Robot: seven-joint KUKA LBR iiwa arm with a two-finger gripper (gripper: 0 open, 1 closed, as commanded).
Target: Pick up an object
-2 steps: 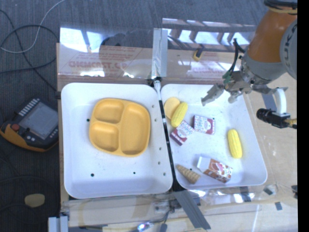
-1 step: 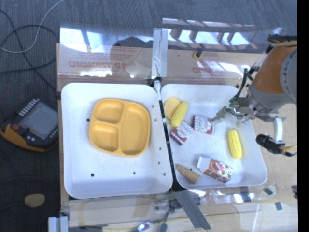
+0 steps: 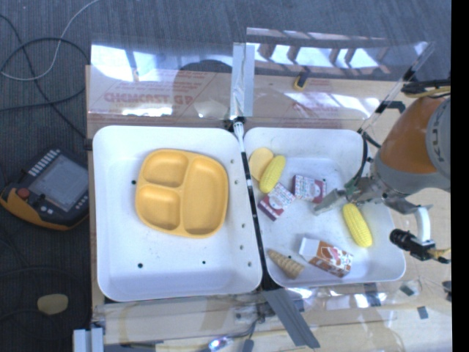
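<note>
The right bin [image 3: 381, 270] holds several toy foods. A yellow corn cob [image 3: 357, 224] lies at the right, just below my gripper [image 3: 327, 203]. A second corn cob [image 3: 272, 173] leans on a yellow round piece [image 3: 258, 158] at the upper left. Two small red-and-white cartons [image 3: 308, 188] [image 3: 275, 201] lie left of the gripper. A larger orange-and-white carton [image 3: 327, 257] and an ice cream cone [image 3: 284, 263] lie near the front. My gripper hangs low over the bin's middle right, pointing left, with nothing seen in it.
The left bin [image 3: 117, 270] bears a yellow divided plate [image 3: 182, 193]. A ridge [image 3: 249, 196] separates the two bins. The arm's orange band [image 3: 410, 149] stands over the right bin's right wall. A pendant [image 3: 51, 189] lies on the floor at the left.
</note>
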